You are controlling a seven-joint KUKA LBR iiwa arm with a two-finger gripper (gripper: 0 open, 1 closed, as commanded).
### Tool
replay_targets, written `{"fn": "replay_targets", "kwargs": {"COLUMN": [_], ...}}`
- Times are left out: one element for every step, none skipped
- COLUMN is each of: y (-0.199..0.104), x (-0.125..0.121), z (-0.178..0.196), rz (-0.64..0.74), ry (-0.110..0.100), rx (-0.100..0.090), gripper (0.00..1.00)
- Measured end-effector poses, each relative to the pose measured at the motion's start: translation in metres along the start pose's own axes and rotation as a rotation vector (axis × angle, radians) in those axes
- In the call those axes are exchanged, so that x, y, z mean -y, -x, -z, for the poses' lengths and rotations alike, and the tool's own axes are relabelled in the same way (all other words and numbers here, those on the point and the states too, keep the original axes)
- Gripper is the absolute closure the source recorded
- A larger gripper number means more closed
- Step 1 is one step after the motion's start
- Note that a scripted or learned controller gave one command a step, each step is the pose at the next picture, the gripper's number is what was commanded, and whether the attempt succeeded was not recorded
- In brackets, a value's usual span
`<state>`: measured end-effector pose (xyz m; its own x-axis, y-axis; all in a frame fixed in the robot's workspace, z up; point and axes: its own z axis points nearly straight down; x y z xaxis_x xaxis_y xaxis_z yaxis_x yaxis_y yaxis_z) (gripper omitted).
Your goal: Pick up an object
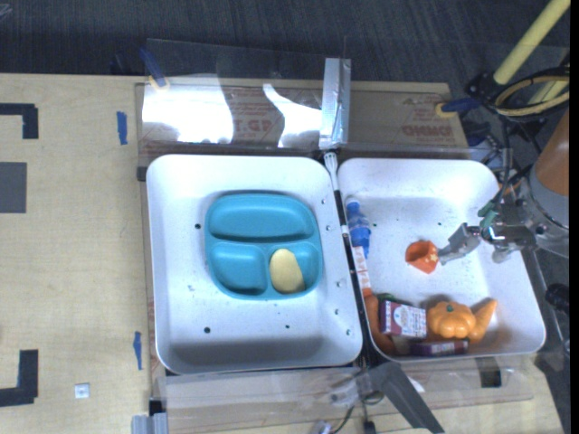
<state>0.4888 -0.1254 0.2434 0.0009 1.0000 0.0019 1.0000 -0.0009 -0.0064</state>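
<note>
A small orange object (421,256) lies on the floor of the right bin (412,188), near the middle and a little toward its left side. The gripper (450,248) reaches in from the right, and its grey fingertip end sits just beside the orange object, at its right edge, seemingly touching it. Whether the fingers are spread or closed cannot be told, and the object is not visibly between them.

Along the front wall of the same bin lies a cluster of other things: a dark red carton (403,319), a small orange pumpkin (451,320) just to its right, and an orange carrot-like piece (484,314) leaning against the pumpkin. At the bin's left wall lies a blue bottle (357,227).

The left bin (172,269) holds a blue divided tray (244,242), and a yellow, egg-shaped thing (286,270) rests in the tray's front right compartment.

Both bins sit side by side on a light wooden bench (72,242). The arm (552,165), with its orange band, enters from the right.
</note>
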Motion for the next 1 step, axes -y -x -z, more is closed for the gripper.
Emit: {"fn": "replay_targets", "kwargs": {"y": [-0.0294], "x": [-0.0502], "z": [-0.1563], "rz": [-0.007], "ry": [0.008], "rx": [0.001], "gripper": [0.00]}}
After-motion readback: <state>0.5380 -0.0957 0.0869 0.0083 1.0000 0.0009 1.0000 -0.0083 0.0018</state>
